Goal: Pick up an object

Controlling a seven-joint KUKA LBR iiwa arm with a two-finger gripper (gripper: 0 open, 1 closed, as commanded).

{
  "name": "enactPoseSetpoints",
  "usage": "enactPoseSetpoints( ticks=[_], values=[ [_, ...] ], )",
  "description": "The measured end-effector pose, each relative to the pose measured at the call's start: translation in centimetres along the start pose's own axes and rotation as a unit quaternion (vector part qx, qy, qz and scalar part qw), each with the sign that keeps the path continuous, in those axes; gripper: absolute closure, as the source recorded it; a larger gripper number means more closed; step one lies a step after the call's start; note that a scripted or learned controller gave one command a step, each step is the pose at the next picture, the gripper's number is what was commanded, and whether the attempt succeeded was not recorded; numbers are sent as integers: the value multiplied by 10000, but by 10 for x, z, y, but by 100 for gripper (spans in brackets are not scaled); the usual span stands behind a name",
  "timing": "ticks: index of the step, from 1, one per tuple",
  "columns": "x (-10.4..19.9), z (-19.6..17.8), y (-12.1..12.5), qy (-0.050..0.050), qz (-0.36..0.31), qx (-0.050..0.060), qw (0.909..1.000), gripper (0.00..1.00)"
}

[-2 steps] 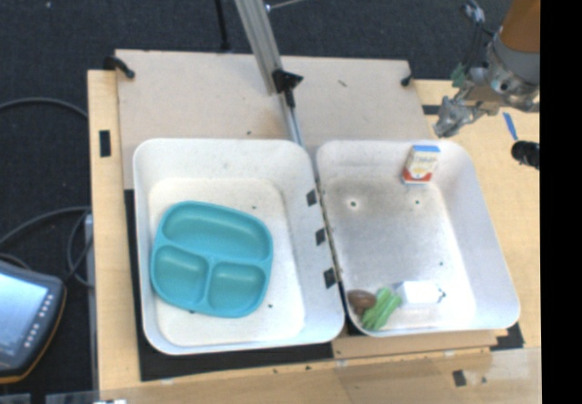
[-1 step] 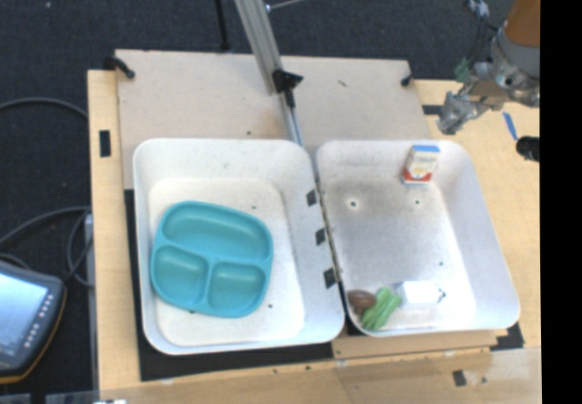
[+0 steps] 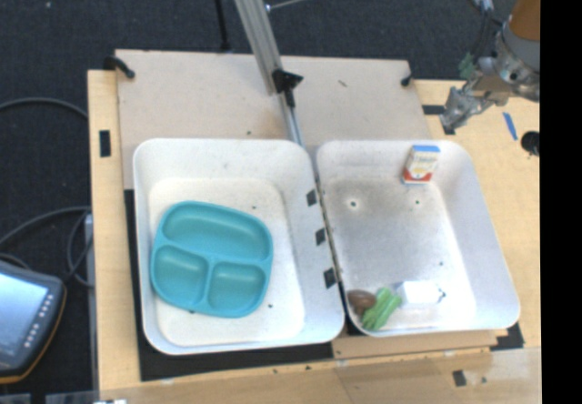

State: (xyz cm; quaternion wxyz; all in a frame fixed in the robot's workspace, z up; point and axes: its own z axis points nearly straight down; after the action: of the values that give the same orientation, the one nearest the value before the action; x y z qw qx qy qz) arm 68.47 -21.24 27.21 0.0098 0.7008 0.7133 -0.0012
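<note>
At the near edge of the right bin (image 3: 486,238), three things lie huddled together in its near corner. A brown lump (image 3: 362,300) sits furthest left. Just beside it, touching or nearly so, lies a green piece (image 3: 385,308), its long axis on a slant, running from the near left up toward the far right. To its right is a small white block (image 3: 419,292), lying flat with its long side across the bin.

In the left bin (image 3: 145,211) a blue tray (image 3: 212,258) with three compartments rests on a white liner, its long side running left to right and tilted a little.

Further back, in the right bin's far right corner, a small carton (image 3: 421,164), white with a red base and a blue top, stands near the wall.

Beyond that bin, over the bench (image 3: 364,88) at the right edge, hangs the gripper (image 3: 462,106), well apart from every object. Whether it is spread or closed cannot be told, and nothing shows in its grasp.
</note>
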Motion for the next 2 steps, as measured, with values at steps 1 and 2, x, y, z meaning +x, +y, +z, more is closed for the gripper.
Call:
enactPoseSetpoints(
  ticks=[1, 2],
  values=[
    [15, 51, -7, 74, 72, 78, 9999, 100],
    [13, 36, -5, 56, 67, 31, 10000, 100]
  ],
)
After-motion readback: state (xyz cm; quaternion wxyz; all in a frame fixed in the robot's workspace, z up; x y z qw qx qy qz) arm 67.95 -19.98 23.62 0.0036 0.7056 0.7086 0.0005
